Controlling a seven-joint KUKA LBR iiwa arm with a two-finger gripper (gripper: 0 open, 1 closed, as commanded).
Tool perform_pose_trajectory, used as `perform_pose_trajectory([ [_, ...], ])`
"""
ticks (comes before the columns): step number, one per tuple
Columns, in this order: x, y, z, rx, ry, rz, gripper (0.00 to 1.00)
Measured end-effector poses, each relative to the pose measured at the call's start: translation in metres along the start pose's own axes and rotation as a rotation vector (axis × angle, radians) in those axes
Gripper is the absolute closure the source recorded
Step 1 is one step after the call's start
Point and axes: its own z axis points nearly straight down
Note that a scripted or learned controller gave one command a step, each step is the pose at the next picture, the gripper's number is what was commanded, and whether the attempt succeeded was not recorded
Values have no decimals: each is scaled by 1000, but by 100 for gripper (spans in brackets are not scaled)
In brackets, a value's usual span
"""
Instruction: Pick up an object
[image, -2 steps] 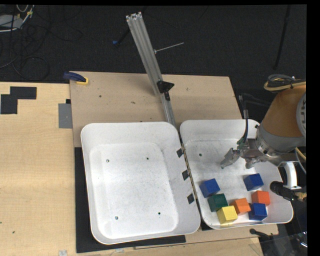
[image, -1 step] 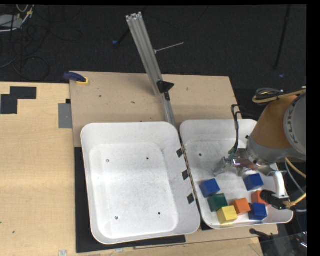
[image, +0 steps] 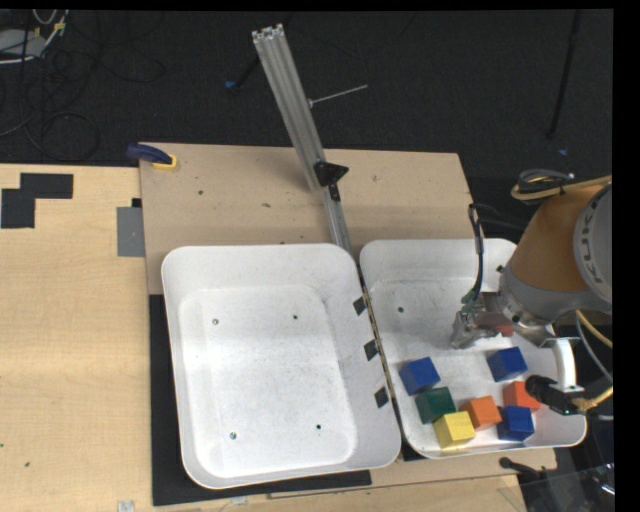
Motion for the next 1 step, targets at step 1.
perform_pose_trajectory([
  [1, -4, -1, -63, -8, -2, -3, 100],
])
